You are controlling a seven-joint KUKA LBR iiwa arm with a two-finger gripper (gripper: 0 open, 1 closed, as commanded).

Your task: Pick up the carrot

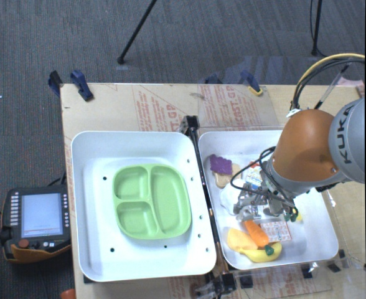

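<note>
Gripper (250, 212) low in right bin (325, 229); carrot (256, 232) just below fingertips, possibly touching; finger opening unclear.

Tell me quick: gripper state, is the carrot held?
Gripper: cannot be told; it sits just above the carrot in the right bin.

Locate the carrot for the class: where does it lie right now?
The carrot lies in the right bin, near its front edge, resting against the yellow banana. The gripper is just above it.
</note>
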